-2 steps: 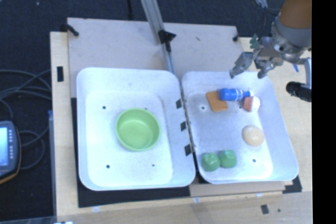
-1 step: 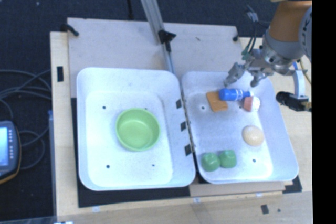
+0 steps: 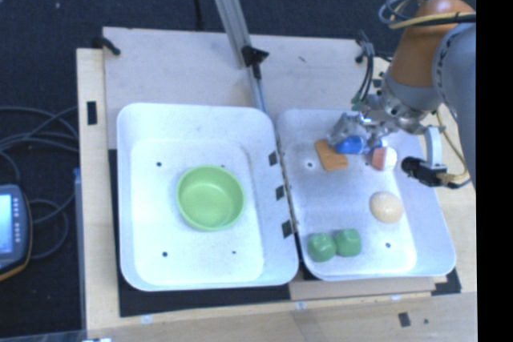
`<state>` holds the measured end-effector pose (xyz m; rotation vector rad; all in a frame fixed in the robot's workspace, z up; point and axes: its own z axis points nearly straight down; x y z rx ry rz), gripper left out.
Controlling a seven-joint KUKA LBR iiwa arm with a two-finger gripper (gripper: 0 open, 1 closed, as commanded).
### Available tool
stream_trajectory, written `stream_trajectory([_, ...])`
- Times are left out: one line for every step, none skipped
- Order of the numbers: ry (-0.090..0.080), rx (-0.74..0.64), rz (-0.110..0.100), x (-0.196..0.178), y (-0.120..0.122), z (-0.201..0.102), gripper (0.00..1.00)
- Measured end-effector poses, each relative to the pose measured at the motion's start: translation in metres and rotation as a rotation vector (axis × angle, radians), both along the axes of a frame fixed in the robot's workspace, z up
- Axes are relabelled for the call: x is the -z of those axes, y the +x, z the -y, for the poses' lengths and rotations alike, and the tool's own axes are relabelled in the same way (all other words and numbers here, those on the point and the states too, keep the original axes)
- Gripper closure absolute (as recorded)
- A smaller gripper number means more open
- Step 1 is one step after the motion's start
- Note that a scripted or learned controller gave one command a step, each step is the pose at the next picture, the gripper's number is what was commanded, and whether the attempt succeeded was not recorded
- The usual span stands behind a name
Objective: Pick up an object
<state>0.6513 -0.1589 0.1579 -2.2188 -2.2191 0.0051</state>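
Overhead, claw point(image 3: 358, 134) low in right bin point(image 3: 417, 252), at blue object point(image 3: 349, 145), finger spread unclear

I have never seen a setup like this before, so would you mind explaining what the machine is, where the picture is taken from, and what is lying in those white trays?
The picture comes from one fixed camera above the bench, looking down at a slant. The grey machine with the orange band at the right is a robot arm; its gripper hangs over the far part of the right bin. Its job is to pick up an object. Just below the gripper are a blue object, an orange block and a small red and white object. I cannot tell whether anything is gripped. Nearer the camera lie a cream ball and a green object. The left bin holds a green bowl.
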Motion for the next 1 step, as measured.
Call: stream_trajectory([0.0,0.001,0.0,0.053,-0.0013,0.0,0.0])
